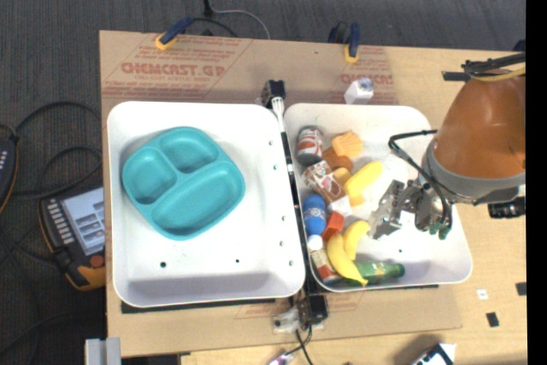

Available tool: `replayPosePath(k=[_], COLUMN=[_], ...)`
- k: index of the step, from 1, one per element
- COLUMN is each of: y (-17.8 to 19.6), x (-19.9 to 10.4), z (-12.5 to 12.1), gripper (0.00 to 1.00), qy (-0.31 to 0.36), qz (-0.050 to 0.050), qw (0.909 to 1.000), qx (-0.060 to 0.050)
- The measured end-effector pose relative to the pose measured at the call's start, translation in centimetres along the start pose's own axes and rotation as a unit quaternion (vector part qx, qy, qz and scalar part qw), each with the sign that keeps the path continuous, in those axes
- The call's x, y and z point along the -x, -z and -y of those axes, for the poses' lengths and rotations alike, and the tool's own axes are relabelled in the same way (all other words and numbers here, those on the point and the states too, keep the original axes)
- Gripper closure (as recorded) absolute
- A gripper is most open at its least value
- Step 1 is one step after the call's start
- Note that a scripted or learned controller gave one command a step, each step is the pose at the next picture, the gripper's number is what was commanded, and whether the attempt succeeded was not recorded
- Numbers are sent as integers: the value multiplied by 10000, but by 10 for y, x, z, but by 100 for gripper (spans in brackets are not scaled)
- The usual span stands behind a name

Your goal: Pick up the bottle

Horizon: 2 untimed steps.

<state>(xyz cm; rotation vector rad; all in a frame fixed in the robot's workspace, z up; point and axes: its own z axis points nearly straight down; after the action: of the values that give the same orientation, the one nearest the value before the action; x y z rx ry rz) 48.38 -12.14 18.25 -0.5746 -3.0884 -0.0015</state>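
I see the bottle (379,272), green with a dark cap end, lying on its side along the near wall of the right bin (444,273), touching the lower tip of a banana (340,254). A second banana (363,181) lies further back, with a soda can (308,144), a blue-capped item (314,214) and an orange block (346,144) packed along the left side. My gripper (391,214) hangs over the bin floor just above the bottle, fingers spread apart, pinching nothing. In the left bin (137,269) sits 1 teal divided plate (183,181).
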Motion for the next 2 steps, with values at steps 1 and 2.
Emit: replayPosePath(k=[1,2], y=[-43,73], x=[-9,11], z=[-22,24], gripper=[100,100], qy=[1411,1841], qz=[-6,28], qw=[9900,9829], qx=[-3,-8])
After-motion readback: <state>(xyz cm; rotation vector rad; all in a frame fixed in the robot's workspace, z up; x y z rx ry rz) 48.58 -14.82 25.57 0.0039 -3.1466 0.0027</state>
